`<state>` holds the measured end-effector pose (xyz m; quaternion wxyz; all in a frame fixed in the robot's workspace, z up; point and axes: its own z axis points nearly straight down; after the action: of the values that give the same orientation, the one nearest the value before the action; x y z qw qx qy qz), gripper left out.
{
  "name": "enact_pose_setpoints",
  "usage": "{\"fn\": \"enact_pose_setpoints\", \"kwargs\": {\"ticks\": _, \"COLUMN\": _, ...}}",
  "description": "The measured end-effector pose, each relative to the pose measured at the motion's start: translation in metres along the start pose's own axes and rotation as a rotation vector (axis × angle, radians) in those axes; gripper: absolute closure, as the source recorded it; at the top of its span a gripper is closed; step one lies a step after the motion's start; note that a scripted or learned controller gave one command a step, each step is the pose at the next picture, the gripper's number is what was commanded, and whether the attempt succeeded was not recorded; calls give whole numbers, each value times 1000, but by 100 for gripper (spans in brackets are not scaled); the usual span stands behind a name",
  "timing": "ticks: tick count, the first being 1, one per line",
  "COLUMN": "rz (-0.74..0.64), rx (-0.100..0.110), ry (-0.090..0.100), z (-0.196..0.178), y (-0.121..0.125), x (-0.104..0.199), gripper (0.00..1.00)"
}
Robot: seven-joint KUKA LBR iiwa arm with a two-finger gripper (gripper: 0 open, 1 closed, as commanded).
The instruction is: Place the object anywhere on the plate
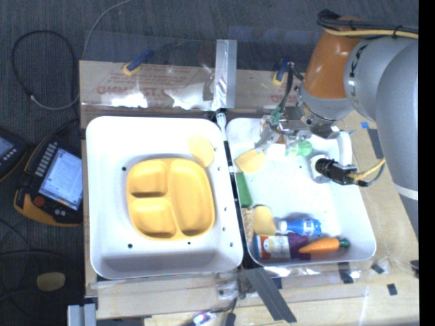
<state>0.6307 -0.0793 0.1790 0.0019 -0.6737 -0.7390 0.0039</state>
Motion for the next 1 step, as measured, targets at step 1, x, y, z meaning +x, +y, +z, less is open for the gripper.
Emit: {"fn": "enact_pose_setpoints", "kwargs": {"ticks": 1, "rz": -34, "rx": -1, "ry": -1, "z": -1, "y": 13, "x": 83, "gripper": 100}}
